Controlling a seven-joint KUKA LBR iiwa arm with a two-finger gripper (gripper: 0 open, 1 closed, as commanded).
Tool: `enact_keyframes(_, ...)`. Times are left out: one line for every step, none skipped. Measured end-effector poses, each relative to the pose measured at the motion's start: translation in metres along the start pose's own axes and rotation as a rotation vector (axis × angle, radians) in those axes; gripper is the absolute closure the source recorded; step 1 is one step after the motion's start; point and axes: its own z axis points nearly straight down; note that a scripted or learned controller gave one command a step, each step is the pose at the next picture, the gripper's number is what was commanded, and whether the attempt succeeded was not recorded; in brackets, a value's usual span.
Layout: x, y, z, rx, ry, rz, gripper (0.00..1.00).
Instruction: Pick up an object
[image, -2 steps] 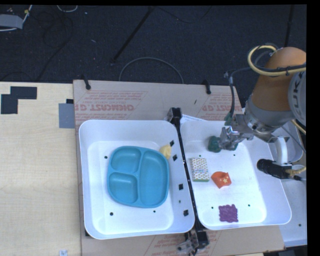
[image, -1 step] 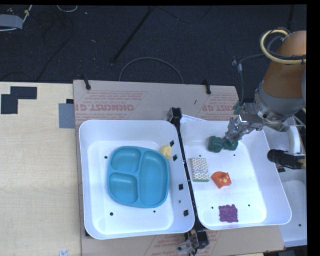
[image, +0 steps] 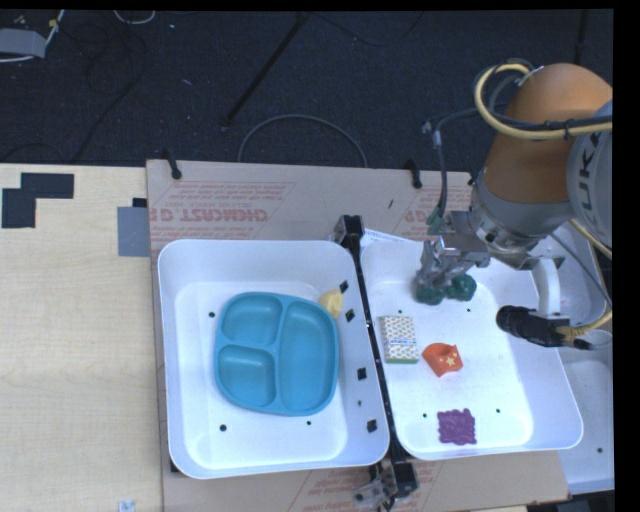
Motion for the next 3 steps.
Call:
enact_keyframes(0.050, 0.002, 0.018, 0.002, 0.000, 0.000, 1.00)
enact_keyframes(0.091, -0.010, 0.024, 0.002, -0.001, 0.000, 1.00)
enact_keyframes(0.141, -0.019, 0.044, 0.003, -0.001, -0.001, 1.00)
